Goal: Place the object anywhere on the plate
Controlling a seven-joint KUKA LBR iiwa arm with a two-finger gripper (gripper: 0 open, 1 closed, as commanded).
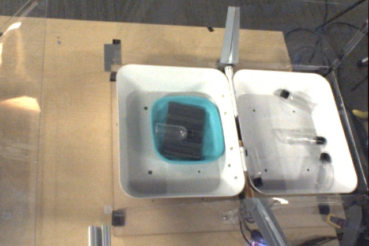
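Closest to the camera is the bench (63,181), its front edge bearing a small black block (118,216). Beyond it are the two bins, side by side. The left bin (131,124) holds the teal plate (216,129), and a dark ridged pad (193,124) covers most of the plate. The tube (170,132) – clear, easy to lose against the pad – lies on that pad towards the plate's left side, inside the rim. I judge the placing itself as good as done, so the step in hand is to get clear without spoiling it. I would rise straight up and only then travel right, with no sideways drag across the pad, since a round tube rolls at the lightest touch. Whether my gripper is wide or narrow I cannot tell from this view. The tube lies flat with its long axis roughly left to right in the view, tilted a little – its rounded end points right, towards the plate's middle, and the other end points towards the left rim. The pad's ridges seem to run across that axis, so a nudge could send it rolling along them. In the right bin (340,124) lie more clear tubes with dark caps, such as one near the right wall (302,138), well apart from the plate.
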